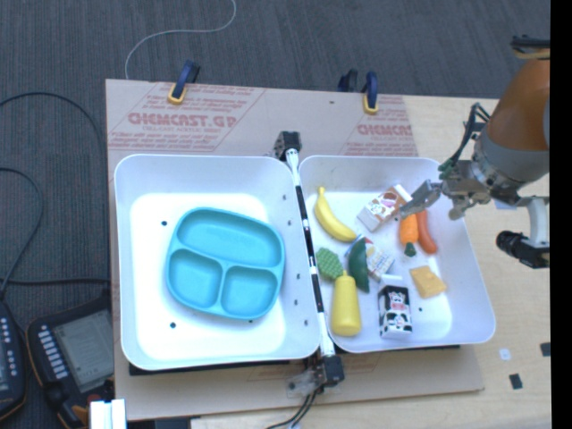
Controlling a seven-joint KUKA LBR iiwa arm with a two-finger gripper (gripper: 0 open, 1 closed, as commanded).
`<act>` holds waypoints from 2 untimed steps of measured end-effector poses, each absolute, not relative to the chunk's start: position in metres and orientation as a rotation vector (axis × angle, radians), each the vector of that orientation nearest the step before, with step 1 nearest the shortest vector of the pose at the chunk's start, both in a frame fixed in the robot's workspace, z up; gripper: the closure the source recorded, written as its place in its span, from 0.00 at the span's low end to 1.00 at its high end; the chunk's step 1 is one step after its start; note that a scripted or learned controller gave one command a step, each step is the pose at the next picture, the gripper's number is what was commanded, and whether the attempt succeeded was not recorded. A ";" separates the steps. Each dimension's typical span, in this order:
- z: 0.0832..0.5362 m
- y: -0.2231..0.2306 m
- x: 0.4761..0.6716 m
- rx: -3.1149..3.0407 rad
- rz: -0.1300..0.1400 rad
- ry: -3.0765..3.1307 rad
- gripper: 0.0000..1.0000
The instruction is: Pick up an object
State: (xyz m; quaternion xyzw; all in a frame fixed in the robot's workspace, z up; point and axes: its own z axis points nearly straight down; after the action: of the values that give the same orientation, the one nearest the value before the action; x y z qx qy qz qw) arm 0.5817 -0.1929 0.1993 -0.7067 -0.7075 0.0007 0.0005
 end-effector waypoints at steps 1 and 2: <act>0.097 -0.179 0.576 -2.221 0.001 -2.223 0.00; 0.105 -0.178 0.576 -2.220 0.003 -2.221 1.00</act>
State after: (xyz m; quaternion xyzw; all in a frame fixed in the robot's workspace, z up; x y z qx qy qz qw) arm 0.5758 -0.1783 0.1054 -0.7069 -0.7074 0.0010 0.0008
